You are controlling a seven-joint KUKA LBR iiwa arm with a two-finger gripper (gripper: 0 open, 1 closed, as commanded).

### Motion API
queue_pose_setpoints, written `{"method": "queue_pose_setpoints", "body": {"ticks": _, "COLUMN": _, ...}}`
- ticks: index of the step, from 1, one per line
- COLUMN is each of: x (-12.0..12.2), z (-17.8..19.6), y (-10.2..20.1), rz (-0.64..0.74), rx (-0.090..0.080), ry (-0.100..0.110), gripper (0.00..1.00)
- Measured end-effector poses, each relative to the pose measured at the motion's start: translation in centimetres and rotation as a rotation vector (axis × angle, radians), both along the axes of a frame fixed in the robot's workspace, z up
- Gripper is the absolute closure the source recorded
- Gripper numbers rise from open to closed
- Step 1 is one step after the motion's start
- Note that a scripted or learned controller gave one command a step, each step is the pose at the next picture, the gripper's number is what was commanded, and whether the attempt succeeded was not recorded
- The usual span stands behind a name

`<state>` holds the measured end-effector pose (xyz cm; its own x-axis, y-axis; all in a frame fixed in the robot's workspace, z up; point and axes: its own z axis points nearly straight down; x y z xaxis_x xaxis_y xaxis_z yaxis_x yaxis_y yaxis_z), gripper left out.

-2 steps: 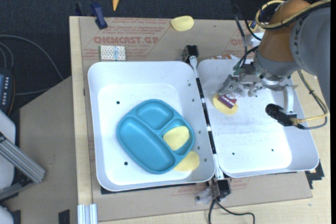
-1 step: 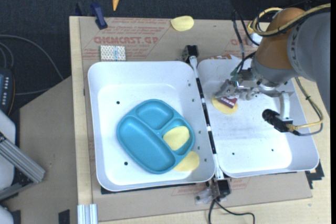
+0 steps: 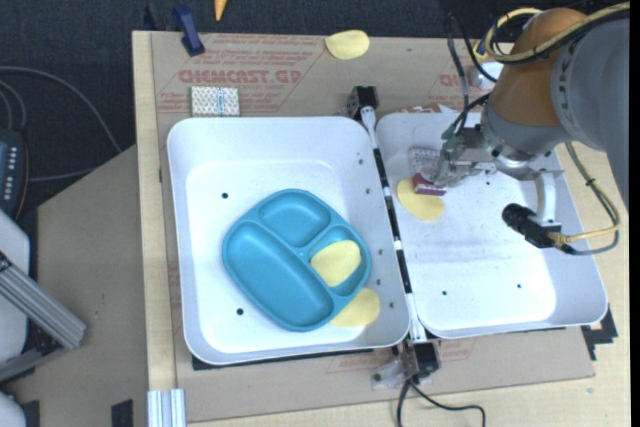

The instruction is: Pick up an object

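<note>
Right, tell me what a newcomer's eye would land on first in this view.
First the blue divided plate in the left bin, with one yellow piece in a compartment and another tucked against its lower edge. Then the grey arm with its orange band coming in over the right bin, its pincer low over a yellow piece near that bin's left wall.

On the tan board surface (image 3: 280, 75) behind the two bins lie a pale yellow oval piece (image 3: 347, 44) and a small white patterned packet (image 3: 215, 101), with a blue clip (image 3: 186, 28) and a small orange carrot-shaped toy (image 3: 221, 0) on the dark floor beyond its edge.
</note>
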<state>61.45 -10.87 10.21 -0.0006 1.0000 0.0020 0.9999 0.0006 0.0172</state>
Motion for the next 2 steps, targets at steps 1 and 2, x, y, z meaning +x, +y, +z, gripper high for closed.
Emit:
{"method": "queue_pose_setpoints", "body": {"ticks": 1, "x": -6.43, "z": 2.99, "y": 0.94, "rz": -0.001, "rx": -0.001, "ry": 0.019, "gripper": 1.0}}
{"method": "queue_pose_setpoints", "body": {"ticks": 2, "x": -6.44, "z": 2.96, "y": 0.95, "rz": -0.001, "rx": -0.001, "ry": 0.019, "gripper": 0.0}}
